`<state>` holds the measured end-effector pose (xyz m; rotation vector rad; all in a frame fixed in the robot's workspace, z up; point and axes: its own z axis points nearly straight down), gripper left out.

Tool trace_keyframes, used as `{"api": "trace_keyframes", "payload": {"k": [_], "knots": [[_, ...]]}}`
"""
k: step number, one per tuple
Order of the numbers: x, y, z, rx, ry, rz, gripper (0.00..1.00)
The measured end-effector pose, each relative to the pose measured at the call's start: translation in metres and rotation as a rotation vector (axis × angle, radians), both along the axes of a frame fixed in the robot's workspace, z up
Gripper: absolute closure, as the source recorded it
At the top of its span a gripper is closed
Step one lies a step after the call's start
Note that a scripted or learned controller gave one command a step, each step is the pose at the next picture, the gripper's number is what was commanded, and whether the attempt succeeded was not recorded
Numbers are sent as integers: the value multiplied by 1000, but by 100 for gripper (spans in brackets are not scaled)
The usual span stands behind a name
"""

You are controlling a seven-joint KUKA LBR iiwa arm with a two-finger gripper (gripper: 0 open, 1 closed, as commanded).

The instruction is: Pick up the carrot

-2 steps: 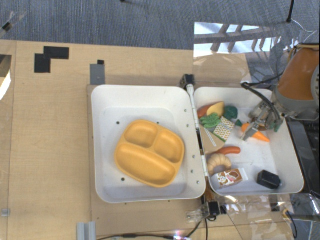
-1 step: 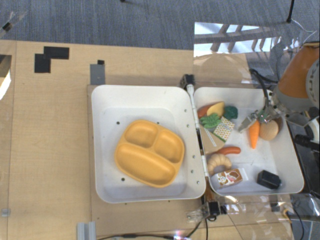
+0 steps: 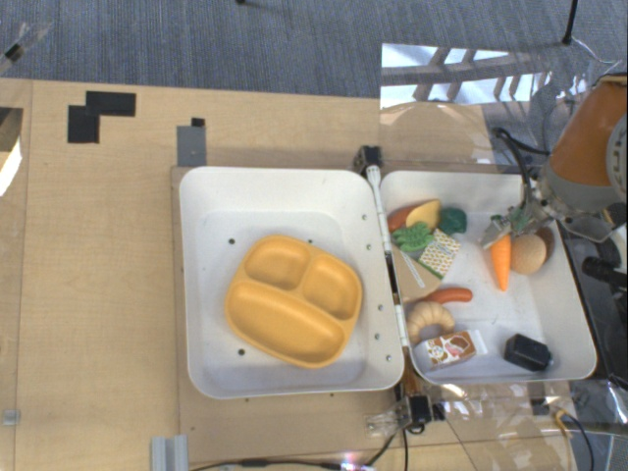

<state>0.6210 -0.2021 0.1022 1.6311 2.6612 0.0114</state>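
Black block (image 3: 529, 352) sits nearest, below the carrot (image 3: 501, 261); gripper (image 3: 525, 222) poised over carrot's leafy top for a grasp, finger state unclear.

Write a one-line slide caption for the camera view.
Arm reaches from the right toward the carrot in the right bin; a yellow divided plate sits in the left bin.

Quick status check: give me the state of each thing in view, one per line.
carrot: lying in the right bin, green top toward the gripper
yellow tray: upright in the left bin, compartments bare
sausage: lying flat
croissant: lying flat
black block: resting near the bin's front corner
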Motion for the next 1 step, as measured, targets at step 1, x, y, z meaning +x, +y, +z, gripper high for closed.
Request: {"api": "trace_keyframes", "payload": {"k": [1], "knots": [[1,64,52,8,10,-293,100]]}}
